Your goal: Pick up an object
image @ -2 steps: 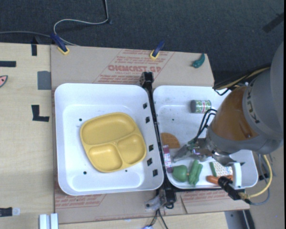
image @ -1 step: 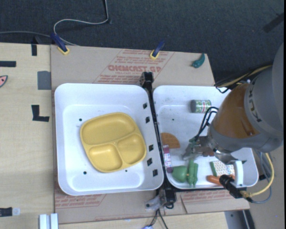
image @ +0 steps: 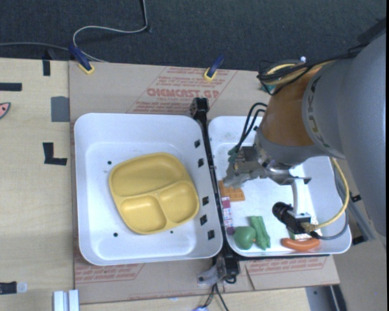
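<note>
Though tool [image: 235, 173] grip state unclear, cardboard-covered bench [image: 175, 92], two white bins [image: 91, 173], dark floor [image: 246, 11] behind.

Desk [image: 26, 193] of pale wood; cardboard sheet [image: 175, 92] laid flat, bearing two white bins, left [image: 91, 193] and right [image: 330, 173], touching.
</note>
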